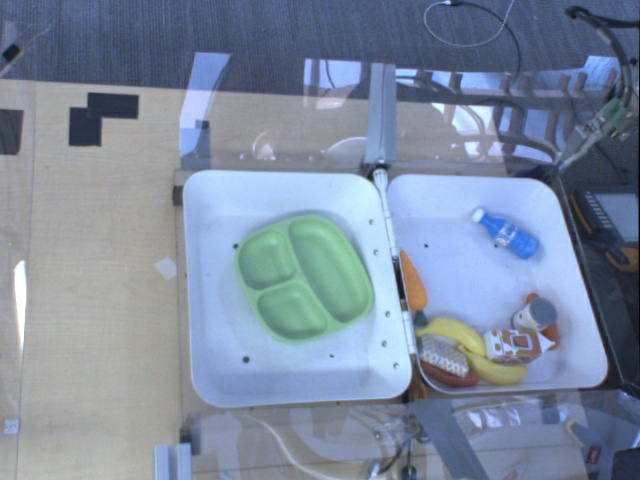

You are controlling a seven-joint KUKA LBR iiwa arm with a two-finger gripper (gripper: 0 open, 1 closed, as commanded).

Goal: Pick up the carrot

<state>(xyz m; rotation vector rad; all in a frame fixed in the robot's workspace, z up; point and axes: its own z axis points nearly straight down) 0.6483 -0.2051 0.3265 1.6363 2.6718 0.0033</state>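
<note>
In the right bin (566, 230), just right of the green plate (303, 278) and across the wall where the two bins meet, lies the carrot (413, 282). It runs lengthwise along that wall, close against it, with its thin end pointing away from us. We cannot tell whether the pincer is apart or together.

We count two white bins on the worktop (90, 268). The left bin (205, 298) holds one plate with three compartments. To the right of the plate, we count one carrot, one banana (478, 353), one blue bottle (507, 235) and a few other toys. The bottle lies on its side, farthest from the plate and well apart from the rest. The banana sits below the carrot at the near edge, close to its thick end.

A brown striped item (446, 360) is partly covered by the banana, and we cannot name it. A white and orange piece (514, 344) touches the banana's far side, and its kind is also unclear. Thin cables (470, 23) loop on the floor beyond the bins.
</note>
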